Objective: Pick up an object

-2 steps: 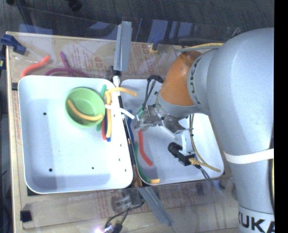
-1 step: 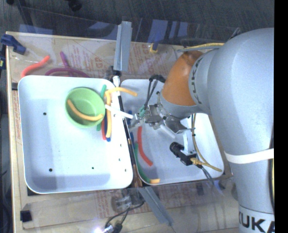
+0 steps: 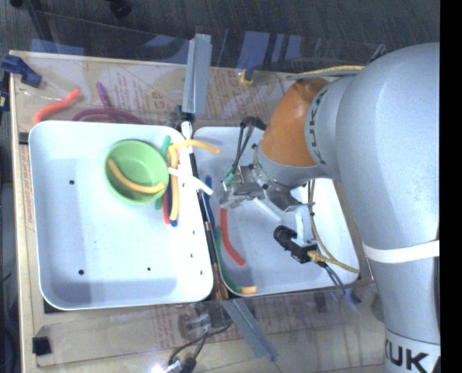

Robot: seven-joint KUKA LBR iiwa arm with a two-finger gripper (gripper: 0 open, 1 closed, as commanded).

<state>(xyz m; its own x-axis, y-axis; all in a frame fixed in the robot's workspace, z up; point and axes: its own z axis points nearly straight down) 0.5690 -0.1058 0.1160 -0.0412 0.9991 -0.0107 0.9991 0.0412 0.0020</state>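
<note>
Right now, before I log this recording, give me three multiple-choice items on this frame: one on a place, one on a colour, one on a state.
1. Where does the bowl sit?
A. left bin
B. right bin
C. on the bench

2. What colour is the bowl?
A. blue
B. green
C. black

3. How does the arm's tool stand?
A. raised above the left bin
B. low in the right bin
C. parked off the bench

Answers:
1 A, it rests in the left bin.
2 B, it is plainly green.
3 B, it is down by the right bin's left wall, above a red strip.
</note>
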